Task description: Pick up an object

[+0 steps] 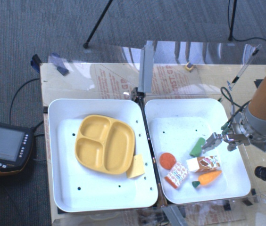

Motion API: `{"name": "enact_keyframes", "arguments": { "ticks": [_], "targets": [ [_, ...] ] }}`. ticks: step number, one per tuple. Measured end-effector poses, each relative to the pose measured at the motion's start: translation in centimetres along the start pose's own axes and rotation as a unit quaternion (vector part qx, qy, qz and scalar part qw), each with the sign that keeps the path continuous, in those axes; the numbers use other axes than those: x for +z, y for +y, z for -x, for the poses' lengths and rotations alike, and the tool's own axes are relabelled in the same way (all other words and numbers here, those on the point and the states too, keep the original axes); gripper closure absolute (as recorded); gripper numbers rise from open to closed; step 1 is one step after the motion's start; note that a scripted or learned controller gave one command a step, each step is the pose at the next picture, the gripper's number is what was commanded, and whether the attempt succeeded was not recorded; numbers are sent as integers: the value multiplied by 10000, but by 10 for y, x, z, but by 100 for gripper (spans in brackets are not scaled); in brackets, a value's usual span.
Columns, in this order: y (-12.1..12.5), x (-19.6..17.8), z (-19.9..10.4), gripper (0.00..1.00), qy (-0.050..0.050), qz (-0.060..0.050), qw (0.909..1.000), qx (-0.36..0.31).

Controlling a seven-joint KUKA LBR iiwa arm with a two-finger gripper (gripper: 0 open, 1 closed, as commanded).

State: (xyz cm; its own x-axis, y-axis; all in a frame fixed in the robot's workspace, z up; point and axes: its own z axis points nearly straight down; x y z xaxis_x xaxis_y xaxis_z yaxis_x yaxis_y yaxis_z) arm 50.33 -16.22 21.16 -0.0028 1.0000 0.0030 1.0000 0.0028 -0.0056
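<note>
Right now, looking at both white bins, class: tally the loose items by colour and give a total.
Yellow: 2, the divided plate and the cheese wedge
Green: 1, the green piece
Red: 1, the red disc
Orange: 1, the carrot
Printed multicolour packs: 2, the small packet and the carton
Total: 7

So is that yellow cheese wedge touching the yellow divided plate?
Touching. The camera view shows the cheese wedge tucked against the divided plate's lower right rim, no gap between.
</note>
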Motion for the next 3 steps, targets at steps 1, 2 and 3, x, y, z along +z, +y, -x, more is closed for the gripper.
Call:
{"name": "enact_keyframes", "arguments": {
  "ticks": [1,2,3],
  "targets": [
    [-13,108,24,0,-13,88,9998,-165],
    [-11,96,24,100,-1,105,9998,-141],
    [-26,5,-24,100,-4,20,9962,875]
  ]
}}
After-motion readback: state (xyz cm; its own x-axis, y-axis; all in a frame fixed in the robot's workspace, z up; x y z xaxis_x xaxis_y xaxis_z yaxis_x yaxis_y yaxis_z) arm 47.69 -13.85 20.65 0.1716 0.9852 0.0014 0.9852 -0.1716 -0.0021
